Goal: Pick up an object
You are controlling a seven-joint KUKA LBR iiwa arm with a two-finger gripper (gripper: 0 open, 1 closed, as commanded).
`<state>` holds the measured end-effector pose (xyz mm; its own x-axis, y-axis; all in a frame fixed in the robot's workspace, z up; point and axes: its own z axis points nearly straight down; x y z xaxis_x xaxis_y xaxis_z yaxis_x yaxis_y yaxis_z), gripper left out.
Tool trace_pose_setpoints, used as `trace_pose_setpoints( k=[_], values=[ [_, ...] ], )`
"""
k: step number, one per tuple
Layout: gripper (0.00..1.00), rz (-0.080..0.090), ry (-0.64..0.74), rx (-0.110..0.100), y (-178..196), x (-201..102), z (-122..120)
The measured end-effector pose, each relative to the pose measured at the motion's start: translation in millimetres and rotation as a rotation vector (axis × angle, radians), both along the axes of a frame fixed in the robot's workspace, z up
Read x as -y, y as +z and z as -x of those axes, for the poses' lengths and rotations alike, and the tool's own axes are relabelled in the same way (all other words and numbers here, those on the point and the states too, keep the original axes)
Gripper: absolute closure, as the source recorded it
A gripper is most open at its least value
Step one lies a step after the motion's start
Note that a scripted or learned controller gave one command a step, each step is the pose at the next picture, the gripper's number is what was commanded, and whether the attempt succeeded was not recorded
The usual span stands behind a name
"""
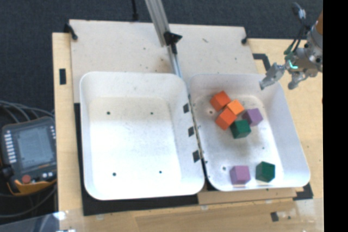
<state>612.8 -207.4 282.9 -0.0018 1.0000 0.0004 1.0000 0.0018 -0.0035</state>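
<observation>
- Spread apart and holding nothing, the gripper (281, 78) hangs over the upper right corner of the right bin (293, 144), its two grey fingers (268, 77) pointing down and leftward (the arm enters at the right edge of the camera view).
- Inside the right bin, a tight cluster sits near the middle: an orange block (220, 100), a second orange block (229, 115) touching it, a purple block (253, 116) and a green block (240, 129).
- Near that bin's lower edge, well apart from the cluster, lie another purple block (240, 174) and another green block (265, 171), side by side.
- To the left sits the left bin (92, 133), white and speckled.
- A teach pendant (30, 152) lies off the bench's left side.
</observation>
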Motion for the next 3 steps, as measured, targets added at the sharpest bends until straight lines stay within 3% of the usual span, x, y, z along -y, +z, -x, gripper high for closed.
trace_pose_setpoints(
  k=[1,3],
  values=[
    [0.0,0.003,0.002,0.004,3.1,0.4,-0.6],
    [0.0,0.002,0.0,0.001,-104.1,-2.4,-2.3]
  ],
)
